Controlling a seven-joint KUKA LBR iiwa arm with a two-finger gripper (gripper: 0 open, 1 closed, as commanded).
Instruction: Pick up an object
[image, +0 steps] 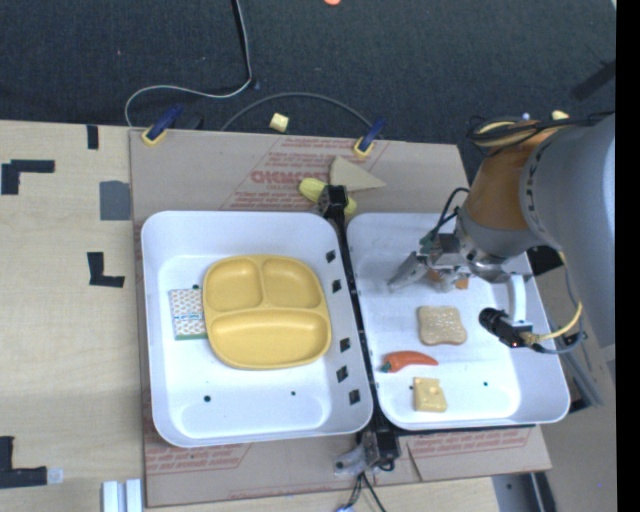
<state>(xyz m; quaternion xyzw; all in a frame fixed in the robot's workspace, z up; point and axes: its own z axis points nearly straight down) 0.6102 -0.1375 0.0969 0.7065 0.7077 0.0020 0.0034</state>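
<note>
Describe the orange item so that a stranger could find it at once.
Look in the right bin, at its near half. The orange item lies between the tan cracker and the yellow block. It alone is long, thin and orange-red.

Both bins: left bin (160, 300), right bin (540, 395), smooth white plastic, slight sheen. Yellow divided plate (268, 310) glossy moulded plastic. Cracker-like square (441, 325) rough, matt, grainy. Orange carrot-shaped piece (410, 361) smooth, shiny. Bench top (60, 330) matt pale wood grain. Cardboard sheet (270, 175) under bins, dull brown. Arm shell (580, 190) smooth grey, semi-gloss.
</note>
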